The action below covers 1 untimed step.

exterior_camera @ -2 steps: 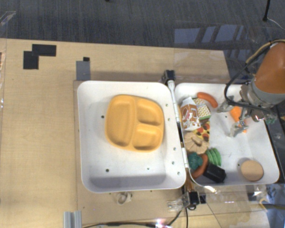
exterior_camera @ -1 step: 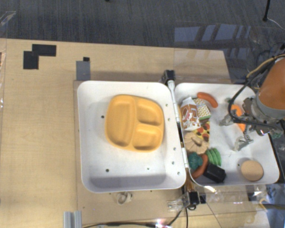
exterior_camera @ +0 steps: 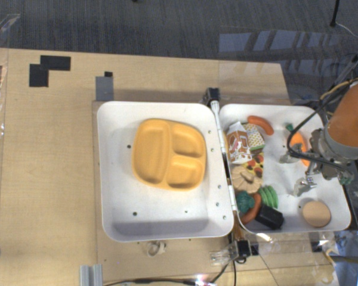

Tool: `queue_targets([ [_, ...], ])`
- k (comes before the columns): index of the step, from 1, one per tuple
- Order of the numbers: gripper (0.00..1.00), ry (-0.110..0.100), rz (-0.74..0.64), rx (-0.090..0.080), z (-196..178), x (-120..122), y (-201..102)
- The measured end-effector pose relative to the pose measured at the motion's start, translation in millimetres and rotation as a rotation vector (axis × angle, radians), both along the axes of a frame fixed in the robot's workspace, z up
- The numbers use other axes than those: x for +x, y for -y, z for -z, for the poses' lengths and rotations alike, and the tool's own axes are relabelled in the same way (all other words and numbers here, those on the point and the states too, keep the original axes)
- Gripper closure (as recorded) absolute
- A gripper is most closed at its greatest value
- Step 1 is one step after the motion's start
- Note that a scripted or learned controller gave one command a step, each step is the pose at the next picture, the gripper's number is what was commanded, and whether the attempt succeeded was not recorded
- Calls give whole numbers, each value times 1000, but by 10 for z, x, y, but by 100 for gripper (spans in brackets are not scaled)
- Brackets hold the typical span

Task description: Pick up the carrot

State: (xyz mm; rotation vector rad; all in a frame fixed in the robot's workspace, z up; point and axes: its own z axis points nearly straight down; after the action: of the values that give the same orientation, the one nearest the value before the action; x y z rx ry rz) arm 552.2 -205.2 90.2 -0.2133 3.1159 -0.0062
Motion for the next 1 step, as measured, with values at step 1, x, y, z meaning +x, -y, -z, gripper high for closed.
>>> queue_targets([
  [1, 0, 1, 71, 0, -5, -544, 3],
])
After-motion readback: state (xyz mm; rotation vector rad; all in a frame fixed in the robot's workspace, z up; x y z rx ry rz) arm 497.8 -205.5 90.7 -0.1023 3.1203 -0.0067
